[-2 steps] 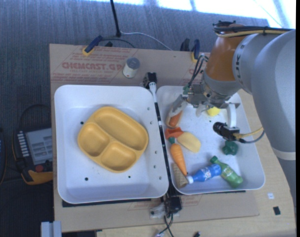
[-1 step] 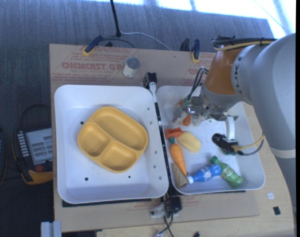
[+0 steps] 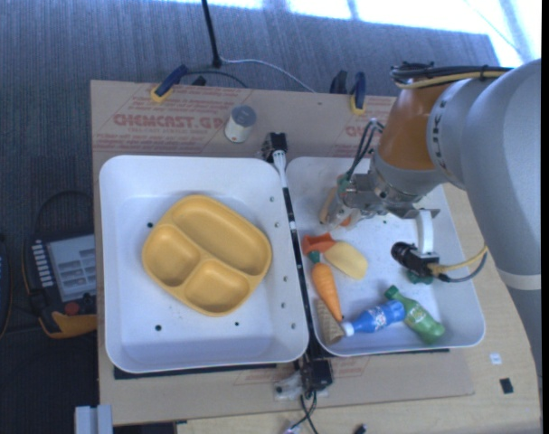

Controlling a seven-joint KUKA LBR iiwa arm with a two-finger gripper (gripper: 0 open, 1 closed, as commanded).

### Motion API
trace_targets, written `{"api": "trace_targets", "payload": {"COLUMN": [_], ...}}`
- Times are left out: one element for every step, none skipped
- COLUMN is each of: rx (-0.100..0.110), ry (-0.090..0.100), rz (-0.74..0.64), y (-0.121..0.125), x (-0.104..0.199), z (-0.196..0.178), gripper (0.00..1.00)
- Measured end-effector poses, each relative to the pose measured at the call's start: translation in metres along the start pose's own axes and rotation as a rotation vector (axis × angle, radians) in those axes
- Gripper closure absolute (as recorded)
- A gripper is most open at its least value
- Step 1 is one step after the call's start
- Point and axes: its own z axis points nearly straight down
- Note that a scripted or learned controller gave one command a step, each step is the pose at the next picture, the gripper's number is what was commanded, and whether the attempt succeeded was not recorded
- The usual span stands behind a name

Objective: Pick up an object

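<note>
Tool (image 3: 346,202), finger state cannot tell, low beside carrot (image 3: 326,289) in right bin (image 3: 464,328); risk: crowded neighbours deflect grasp.

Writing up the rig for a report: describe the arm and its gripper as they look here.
The arm is a thick, rounded grey tube with a broad orange band above the wrist. Thin dark cables run down beside the band to the gripper, a small grey metal block with darker parts. A yellow cable loops off a black fitting near the arm.
</note>
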Motion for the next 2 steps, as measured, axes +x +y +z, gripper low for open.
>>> {"api": "trace_targets", "payload": {"rx": [-0.009,-0.005], "ry": [-0.001,0.0], "rz": [0.0,-0.001], "y": [0.017,0.046], "x": [-0.002,0.029], "z": [0.01,-0.134], "gripper": [1.0,1.0]}}
